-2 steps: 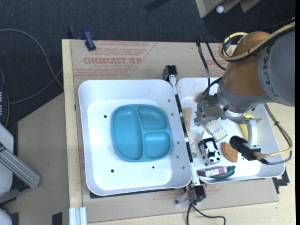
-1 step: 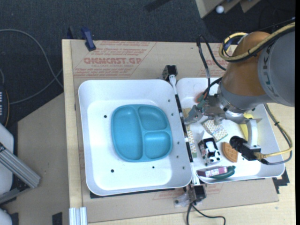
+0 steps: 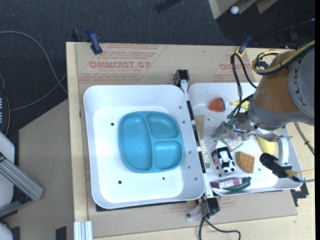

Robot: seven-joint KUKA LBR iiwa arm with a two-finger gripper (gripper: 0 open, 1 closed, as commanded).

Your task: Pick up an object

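While the pincer (image 3: 231,129) hovers, a waffle (image 3: 245,161) lies nearby.

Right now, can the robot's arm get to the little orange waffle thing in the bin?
Probably yes. The waffle piece lies flat in the right bin, uncovered. The gripper hangs just above and to its left. The black-and-white toy sits close beside it, which could crowd the fingers.
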